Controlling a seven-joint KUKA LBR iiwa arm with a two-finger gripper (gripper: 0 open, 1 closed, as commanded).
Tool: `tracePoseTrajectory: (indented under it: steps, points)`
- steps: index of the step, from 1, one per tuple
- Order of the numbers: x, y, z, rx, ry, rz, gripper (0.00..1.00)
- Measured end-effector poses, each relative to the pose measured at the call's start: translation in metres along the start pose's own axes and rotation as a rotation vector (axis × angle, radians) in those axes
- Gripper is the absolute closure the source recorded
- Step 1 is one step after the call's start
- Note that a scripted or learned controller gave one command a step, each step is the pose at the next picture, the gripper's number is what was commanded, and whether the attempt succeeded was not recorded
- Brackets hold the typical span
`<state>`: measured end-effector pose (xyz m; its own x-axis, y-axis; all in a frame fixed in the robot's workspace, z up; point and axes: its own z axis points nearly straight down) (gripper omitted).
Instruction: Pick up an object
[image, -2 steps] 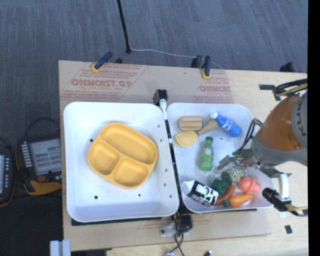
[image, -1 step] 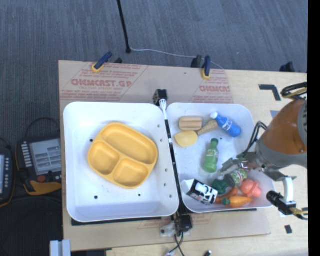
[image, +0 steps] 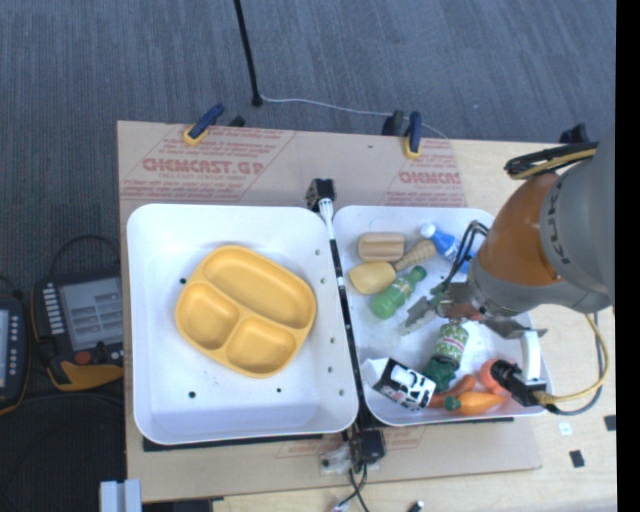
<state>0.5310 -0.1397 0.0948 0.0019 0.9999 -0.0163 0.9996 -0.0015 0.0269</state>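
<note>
We see the gripper (image: 432, 308) low in the right bin (image: 352, 300), beside a green bottle (image: 396, 294); we cannot tell its grip.

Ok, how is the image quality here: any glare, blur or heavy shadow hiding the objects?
Camera view: even, soft lighting; the left bin looks bright but not blown out, and the yellow tray has a mild sheen. Focus is slightly soft overall, so labels on the green bottles are unreadable. The arm hides part of the right bin.
</note>
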Motion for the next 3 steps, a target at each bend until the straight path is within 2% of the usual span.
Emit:
tracePoseTrajectory:
  steps: [1,2,3]
  points:
    - [-0.047,-0.036,-0.001,-0.007,0.005,-0.006,0.0]
    - [-0.05,-0.036,-0.012,-0.007,0.001,-0.002,1.0]
    - [-0.05,-0.036,-0.012,-0.007,0.002,-0.002,0.0]
